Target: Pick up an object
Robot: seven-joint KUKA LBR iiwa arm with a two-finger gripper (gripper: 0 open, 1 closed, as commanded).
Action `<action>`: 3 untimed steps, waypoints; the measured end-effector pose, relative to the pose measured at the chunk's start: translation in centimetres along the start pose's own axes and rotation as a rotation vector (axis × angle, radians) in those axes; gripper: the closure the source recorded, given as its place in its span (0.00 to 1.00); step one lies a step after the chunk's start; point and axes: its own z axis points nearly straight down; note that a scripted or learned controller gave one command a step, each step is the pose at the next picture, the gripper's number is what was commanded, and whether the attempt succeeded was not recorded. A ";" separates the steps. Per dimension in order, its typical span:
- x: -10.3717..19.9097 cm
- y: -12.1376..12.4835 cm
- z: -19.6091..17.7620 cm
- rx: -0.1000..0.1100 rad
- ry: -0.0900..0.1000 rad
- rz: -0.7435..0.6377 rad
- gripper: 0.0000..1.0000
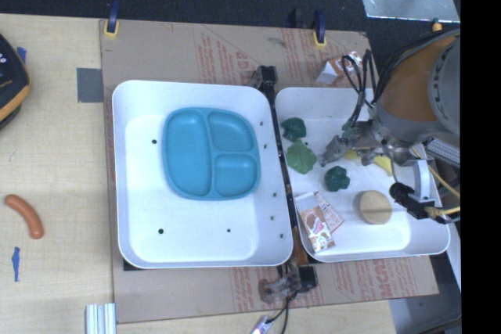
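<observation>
Object to pick: the likeliest is the dark green lump, lying in the right bin just below the gripper. Seen from the bin's middle, the lump is near the centre, a paler green leafy piece lies at nine o'clock, a smaller dark green piece at eleven, a tan round lump at four, and a printed packet at seven. The left bin holds a blue divided plate. The arm leans in from three o'clock, and the gripper hangs low over the bin; whether it is wide or narrow I cannot tell, and nothing is visibly held. To do this well, I judge it should centre over the dark lump, keep off the leafy piece at its ten o'clock, descend straight, and close only once the lump sits squarely between.
</observation>
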 end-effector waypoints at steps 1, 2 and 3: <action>2.8 -3.1 1.1 -0.001 0.001 0.004 0.00; 2.6 -3.1 0.0 -0.001 0.000 0.002 1.00; 8.4 -1.3 -9.2 -0.003 0.003 0.005 1.00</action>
